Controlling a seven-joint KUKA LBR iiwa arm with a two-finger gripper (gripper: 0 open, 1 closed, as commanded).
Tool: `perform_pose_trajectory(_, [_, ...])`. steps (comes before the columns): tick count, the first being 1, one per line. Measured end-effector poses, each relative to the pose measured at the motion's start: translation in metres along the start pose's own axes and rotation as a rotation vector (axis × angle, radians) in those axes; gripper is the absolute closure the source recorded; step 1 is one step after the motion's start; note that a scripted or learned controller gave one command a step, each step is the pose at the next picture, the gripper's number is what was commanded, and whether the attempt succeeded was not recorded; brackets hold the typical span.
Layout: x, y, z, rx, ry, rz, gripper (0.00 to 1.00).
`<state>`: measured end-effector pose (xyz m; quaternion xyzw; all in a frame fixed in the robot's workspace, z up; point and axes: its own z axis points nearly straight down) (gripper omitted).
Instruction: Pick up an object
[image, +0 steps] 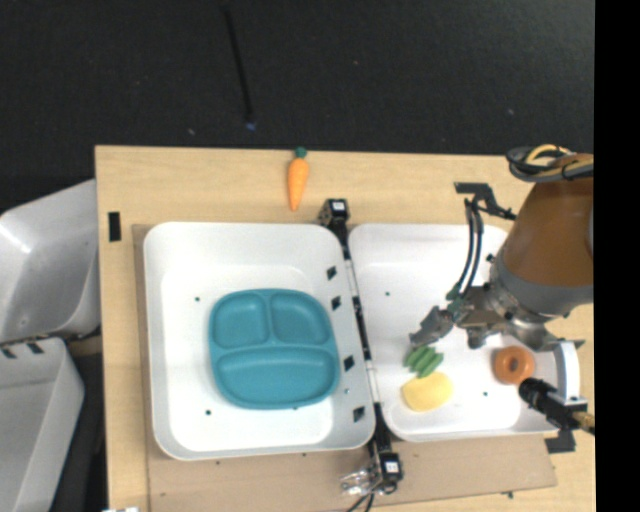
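In the right bin lie a green toy vegetable, a yellow lemon-like piece just below it, and an orange-brown ring like a doughnut further right. My gripper hangs low over the bin, right above the green piece, at the end of the grey arm with its orange band. From this angle I cannot make out how the gripper stands or whether it touches the green piece.
A teal divided plate lies in the left bin. An orange toy carrot rests on the wooden bench behind the bins. Black clips run along the divide between the bins.
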<state>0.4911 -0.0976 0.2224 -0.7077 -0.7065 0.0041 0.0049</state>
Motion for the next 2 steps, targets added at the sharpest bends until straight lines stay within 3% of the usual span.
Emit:
perform_pose_trajectory(1, [0.0,0.003,-0.006,-0.013,-0.001,-0.003,0.0])
perform_pose_trajectory(2, [-0.001,0.0,0.036,-0.009,-0.001,-0.002,0.0])
